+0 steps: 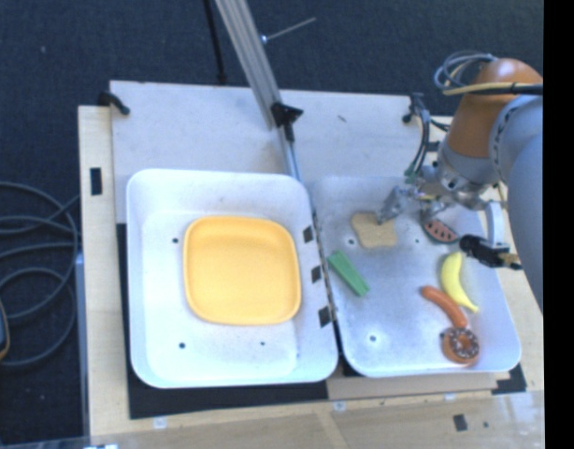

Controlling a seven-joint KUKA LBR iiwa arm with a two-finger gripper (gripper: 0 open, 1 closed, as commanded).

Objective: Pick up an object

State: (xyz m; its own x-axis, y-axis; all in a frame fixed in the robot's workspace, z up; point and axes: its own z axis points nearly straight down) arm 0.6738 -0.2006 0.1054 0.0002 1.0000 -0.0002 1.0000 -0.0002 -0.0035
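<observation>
The right bin (390, 344) holds several small items. A tan bread-like piece (374, 231) lies near its back left, with a green block (348, 274) in front of it. Along the right side lie a red-and-dark slice (438, 229), a yellow banana (456, 280), an orange sausage (444, 305) and a brown ring donut (460, 345). My gripper (410, 210) hangs open over the back of this bin, between the tan piece and the red slice. One fingertip (390, 206) is just above the tan piece's upper right corner. Nothing sits between the fingers.
The left bin (156, 204) carries a square yellow plate (241, 269). A metal rod (254, 59) slants down from the top to the divider between the bins. The grey arm with its orange band (483, 110) comes in from the right.
</observation>
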